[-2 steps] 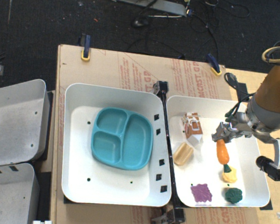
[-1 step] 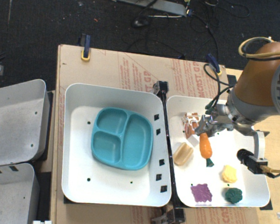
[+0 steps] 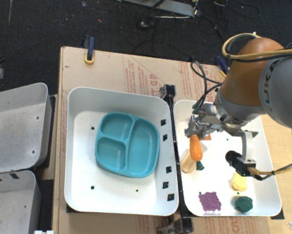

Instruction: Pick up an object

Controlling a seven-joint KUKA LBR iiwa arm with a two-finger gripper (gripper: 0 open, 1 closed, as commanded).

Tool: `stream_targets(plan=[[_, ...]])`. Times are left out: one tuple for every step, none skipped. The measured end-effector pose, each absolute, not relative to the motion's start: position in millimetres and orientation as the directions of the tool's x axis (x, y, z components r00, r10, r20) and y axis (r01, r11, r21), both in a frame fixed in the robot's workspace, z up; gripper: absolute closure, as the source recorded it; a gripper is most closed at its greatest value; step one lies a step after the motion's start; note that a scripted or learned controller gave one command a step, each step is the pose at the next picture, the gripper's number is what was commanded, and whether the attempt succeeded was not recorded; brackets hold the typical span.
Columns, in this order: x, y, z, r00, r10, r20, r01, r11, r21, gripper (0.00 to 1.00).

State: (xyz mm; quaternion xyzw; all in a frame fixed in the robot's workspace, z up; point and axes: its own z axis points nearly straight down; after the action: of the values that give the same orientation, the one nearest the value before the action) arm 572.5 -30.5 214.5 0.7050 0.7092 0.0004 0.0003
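My gripper [image 3: 198,134] hangs over the left part of the right bin [image 3: 269,162], pointing down. An orange toy carrot [image 3: 197,150] with a green tip sits right under it. The carrot's upper end lies between the fingers, which are shut on it. The carrot overlaps a cream-coloured piece [image 3: 187,163] near the bin's left wall. Further right in the same bin lie a yellow piece [image 3: 239,183], a dark green piece [image 3: 243,204] and a purple piece [image 3: 210,201].
A teal divided plate [image 3: 128,144] lies in the left bin [image 3: 75,148]. A black divider with clips [image 3: 173,153] separates the two bins. Cables [image 3: 203,89] trail from the wrist, and a black fitting [image 3: 235,160] sits beside the gripper.
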Motion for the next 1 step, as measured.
stream_targets(plan=[[574.5,29.0,225.8,-0.004,1.0,0.0,1.0,0.004,0.001,1.0]])
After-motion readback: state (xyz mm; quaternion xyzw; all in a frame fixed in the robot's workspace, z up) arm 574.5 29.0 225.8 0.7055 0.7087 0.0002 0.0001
